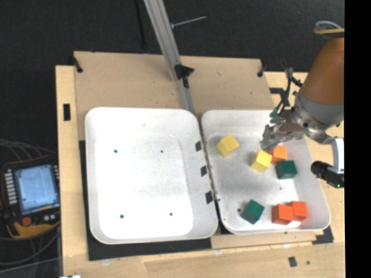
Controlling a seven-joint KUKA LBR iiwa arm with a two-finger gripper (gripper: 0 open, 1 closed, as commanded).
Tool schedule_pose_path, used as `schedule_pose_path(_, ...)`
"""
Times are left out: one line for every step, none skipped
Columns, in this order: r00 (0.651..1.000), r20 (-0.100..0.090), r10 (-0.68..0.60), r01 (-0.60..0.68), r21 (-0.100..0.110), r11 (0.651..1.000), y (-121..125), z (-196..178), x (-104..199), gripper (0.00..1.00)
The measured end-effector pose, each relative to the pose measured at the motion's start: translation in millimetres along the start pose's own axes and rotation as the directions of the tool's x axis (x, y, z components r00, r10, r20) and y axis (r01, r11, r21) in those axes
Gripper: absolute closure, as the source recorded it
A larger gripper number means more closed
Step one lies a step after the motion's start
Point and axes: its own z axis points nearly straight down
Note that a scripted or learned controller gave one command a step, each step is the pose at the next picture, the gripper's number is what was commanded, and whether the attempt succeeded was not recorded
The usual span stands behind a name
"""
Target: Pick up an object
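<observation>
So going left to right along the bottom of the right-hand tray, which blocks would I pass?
Dark green block → orange block → a second orange block, which touches the first.

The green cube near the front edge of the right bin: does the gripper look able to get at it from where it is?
Probably yes. That green cube sits apart from the others with bare bin floor around it, and nothing lies between it and the gripper.

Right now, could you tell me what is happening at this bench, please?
The grey KUKA arm's tool hangs over the right white bin, beside a small orange cube and a yellow cube. Nothing is visibly in its grip. Another yellow cube, two green cubes and two more orange ones lie loose there.
</observation>
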Motion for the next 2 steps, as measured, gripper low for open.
schedule_pose_path(1.000, -0.001, -0.001, 0.001, 0.003, 1.000, 1, -20, -1, 1.00)
schedule_pose_path(1.000, -0.002, -0.002, 0.002, 0.007, 1.000, 15, -5, 48, 1.00)
